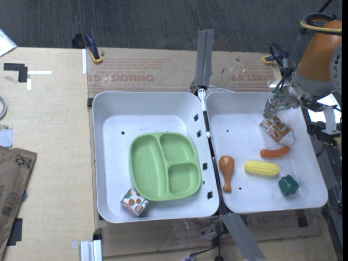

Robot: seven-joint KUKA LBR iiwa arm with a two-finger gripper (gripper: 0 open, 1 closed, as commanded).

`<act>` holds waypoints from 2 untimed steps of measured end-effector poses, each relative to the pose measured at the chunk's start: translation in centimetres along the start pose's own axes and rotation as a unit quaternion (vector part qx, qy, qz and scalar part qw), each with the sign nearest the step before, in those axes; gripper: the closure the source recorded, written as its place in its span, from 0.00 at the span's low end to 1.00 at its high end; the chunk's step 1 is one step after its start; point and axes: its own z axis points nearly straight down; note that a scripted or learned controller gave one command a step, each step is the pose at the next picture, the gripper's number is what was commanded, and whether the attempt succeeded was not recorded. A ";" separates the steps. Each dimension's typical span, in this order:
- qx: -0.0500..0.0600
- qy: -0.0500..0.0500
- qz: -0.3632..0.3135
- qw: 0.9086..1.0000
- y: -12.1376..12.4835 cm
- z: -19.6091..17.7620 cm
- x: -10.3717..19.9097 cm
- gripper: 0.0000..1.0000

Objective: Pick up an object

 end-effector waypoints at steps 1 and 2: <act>0.016 0.004 0.001 1.000 -1.0 1.7 0.1 0.00; 0.016 0.006 0.171 0.985 -5.7 2.8 -0.9 0.00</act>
